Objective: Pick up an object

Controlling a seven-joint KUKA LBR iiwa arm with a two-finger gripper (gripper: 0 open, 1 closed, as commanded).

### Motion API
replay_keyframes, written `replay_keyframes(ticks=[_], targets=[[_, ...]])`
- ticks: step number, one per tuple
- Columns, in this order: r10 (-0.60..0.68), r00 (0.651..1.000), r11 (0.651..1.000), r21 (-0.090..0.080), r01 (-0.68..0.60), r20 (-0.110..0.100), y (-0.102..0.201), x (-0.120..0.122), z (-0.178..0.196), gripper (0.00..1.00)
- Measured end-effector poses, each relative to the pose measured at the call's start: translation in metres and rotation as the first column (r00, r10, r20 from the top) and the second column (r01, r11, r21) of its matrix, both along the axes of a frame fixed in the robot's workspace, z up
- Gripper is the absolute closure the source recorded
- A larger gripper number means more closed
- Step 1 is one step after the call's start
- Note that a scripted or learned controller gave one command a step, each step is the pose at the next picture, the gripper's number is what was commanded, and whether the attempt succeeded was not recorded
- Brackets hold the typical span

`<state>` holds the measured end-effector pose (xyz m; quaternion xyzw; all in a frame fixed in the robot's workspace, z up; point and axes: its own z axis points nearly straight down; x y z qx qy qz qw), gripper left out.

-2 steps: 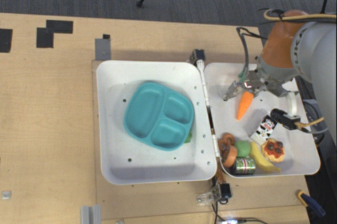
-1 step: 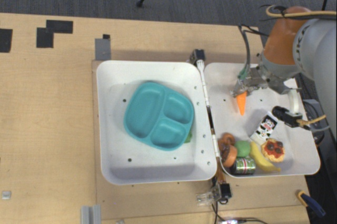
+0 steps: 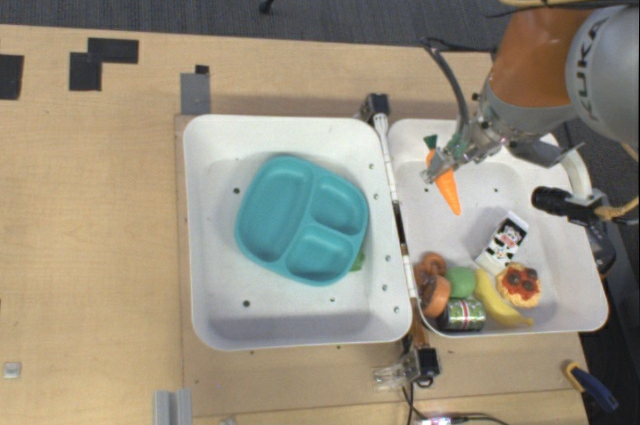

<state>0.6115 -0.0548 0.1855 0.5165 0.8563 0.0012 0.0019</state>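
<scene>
**binwatcher:** Nearest the camera, past the near rim of the right bin (image 3: pixel 590 313), sits the pile: a green can (image 3: pixel 465 315) on its side, a banana (image 3: pixel 500 298), a green ball-ish thing (image 3: pixel 462 282), a brownish donut-like piece (image 3: pixel 433 275) and a small round item with a red top (image 3: pixel 520 284). A white carton (image 3: pixel 503 242) lies just beyond them. The left bin (image 3: pixel 215 213) has a teal divided plate (image 3: pixel 302 218) lying tilted in the middle.

**gripfan:** And the arm? Looks like it's after the carrot.

**binwatcher:** Yep. The hand (image 3: pixel 447 161) is down in the far left part of the right bin, and the toy carrot (image 3: pixel 449 188) hangs point-down toward the near side with its green top up at the fingers. To me the fingers look closed around the carrot's top end, so I'd call it gripped, though the contact is small and hard to see clearly.

**gripfan:** How would you expect it to handle?

**binwatcher:** My guess is light, stiff plastic, a bit slick and tapered. Pinching at the thick end near the leaves makes sense, since the narrow tip would squirt out. Held by one end it can swing or pivot, so a slow lift seems wise. It's well apart from the pile, so nothing should snag.
</scene>
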Motion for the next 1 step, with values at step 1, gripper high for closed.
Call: replay_keyframes(ticks=[1], targets=[[-0.314,0.949,0.949,0.001,0.314,-0.003,0.0314,-0.0278,0.023,1.0]])
